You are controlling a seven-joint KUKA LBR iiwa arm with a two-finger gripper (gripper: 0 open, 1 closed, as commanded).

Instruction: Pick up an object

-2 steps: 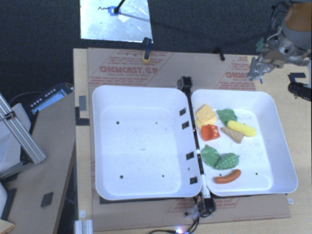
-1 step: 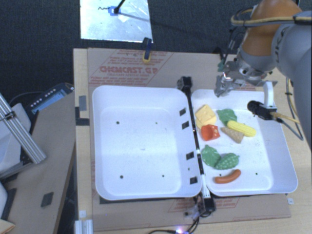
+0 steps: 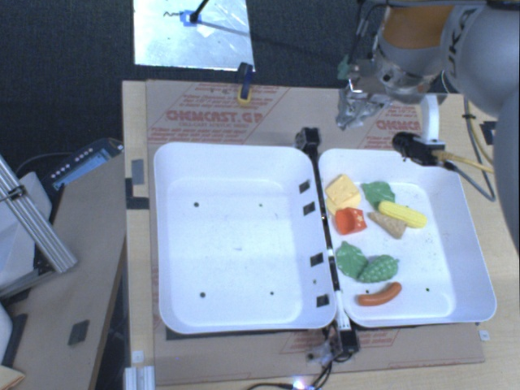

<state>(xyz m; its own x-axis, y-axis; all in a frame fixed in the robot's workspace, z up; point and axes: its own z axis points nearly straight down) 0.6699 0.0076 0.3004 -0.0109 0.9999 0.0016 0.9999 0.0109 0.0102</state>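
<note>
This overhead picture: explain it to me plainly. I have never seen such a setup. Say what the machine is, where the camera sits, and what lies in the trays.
The camera sits fixed above a bench, looking down at a slant. The grey and orange machine is a robot arm; its gripper hangs above the bench behind the trays, holding nothing that I can see. The right bin holds toy food: a yellow cheese block, a red piece, a corn cob, green leafy pieces and a sausage. The left bin lies beside it.
</note>
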